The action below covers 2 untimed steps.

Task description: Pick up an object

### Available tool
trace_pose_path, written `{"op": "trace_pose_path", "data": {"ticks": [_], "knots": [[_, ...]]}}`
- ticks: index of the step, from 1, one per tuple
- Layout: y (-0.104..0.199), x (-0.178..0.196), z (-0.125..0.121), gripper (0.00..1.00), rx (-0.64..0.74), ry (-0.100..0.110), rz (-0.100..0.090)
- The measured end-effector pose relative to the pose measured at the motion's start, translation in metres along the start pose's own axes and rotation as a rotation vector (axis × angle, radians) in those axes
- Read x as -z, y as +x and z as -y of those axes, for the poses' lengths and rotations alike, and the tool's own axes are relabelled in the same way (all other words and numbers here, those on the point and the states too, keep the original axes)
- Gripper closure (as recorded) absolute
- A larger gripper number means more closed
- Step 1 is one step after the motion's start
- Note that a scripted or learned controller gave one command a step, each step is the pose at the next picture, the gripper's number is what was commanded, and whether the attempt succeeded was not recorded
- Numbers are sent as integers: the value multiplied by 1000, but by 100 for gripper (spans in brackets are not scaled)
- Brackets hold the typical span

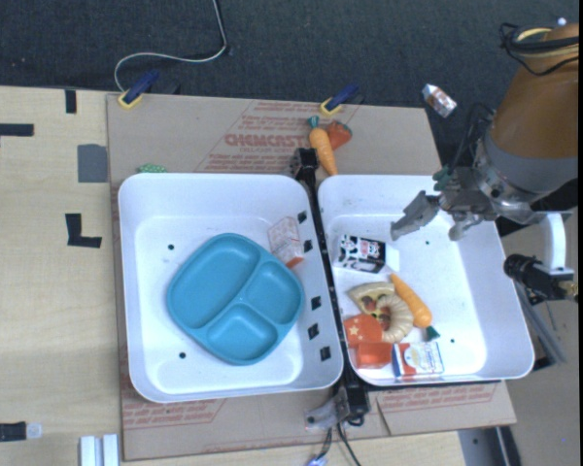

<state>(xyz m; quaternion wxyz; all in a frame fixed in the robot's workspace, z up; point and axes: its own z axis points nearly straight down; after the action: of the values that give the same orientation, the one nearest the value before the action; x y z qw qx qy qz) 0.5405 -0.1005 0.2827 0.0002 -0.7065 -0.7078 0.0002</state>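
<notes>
2 shallow white bins sit side by side on a cardboard sheet [243, 139] in the middle of the frame. the left bin [141, 260] holds 1 blue divided plate [235, 297] with 3 compartments, lying at a slant in the bin's centre, and 1 small clear packet with red print [288, 238] near the bin's upper right corner, close to the divider between the bins.

the right bin [491, 299] holds a cluster of small things in its lower left part: 1 black and white carton with a cow pattern [360, 251] nearest the top, 1 toy carrot [411, 301] lying at a slant just below it, 1 tan pastry-like toy with red filling [378, 306] touching the carrot's left side, 1 orange-red block [365, 339] below that, and 1 small white and blue packet [417, 359] at the lower edge.

a 2nd toy carrot [323, 149] lies outside the bins on the cardboard, at the top of the divider, beside 1 blue and yellow clamp [338, 99]. another such clamp [139, 89] sits at the cardboard's upper left corner.

the arm reaches in from the upper right. its gripper [437, 216] hangs over the upper part of the right bin, above and right of the cow carton, apart from every object. its 2 fingers are spread apart with nothing between them.
</notes>
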Motion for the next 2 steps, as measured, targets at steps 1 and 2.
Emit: {"op": "trace_pose_path", "data": {"ticks": [1, 2], "knots": [[-72, -84, -40, 0, -2, 4, 0], [-72, -194, 7, 0, -1, -6, 3]]}}
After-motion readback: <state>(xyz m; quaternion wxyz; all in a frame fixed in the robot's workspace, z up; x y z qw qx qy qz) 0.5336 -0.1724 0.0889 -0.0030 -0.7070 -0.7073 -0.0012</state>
